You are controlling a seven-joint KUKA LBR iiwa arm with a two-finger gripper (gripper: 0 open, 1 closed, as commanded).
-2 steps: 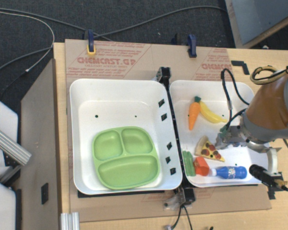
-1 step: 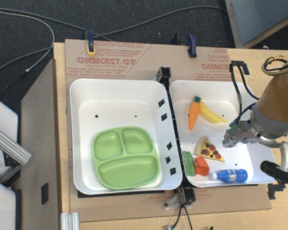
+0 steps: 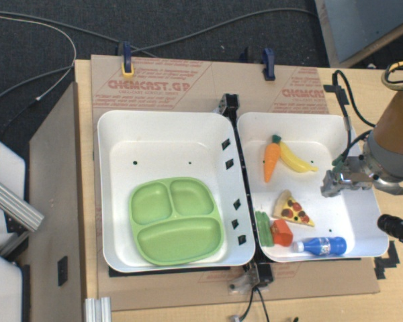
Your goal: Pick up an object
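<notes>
Nearest the front of the right bin (image 3: 363, 250) lie a blue bottle (image 3: 322, 247), red block (image 3: 281, 233) and pizza slice (image 3: 293, 210). Further back the gripper (image 3: 332, 184) hangs over the bin's right side, arm entering from the right. Beyond lie a carrot (image 3: 271, 160) and banana (image 3: 295, 159).

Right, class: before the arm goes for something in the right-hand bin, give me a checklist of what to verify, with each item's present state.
1. Targets present in the right bin: carrot, banana, pizza slice, blue bottle: ok.
2. Gripper positioned over that bin: ok, near its right side.
3. Gripper already holding something: cannot tell.
4. Carrot and banana apart enough for a clean pick: not ok, they touch.
5. Pizza slice has space around it: ok.
6. Green tray out of the way: ok, it lies in the left bin.
</notes>
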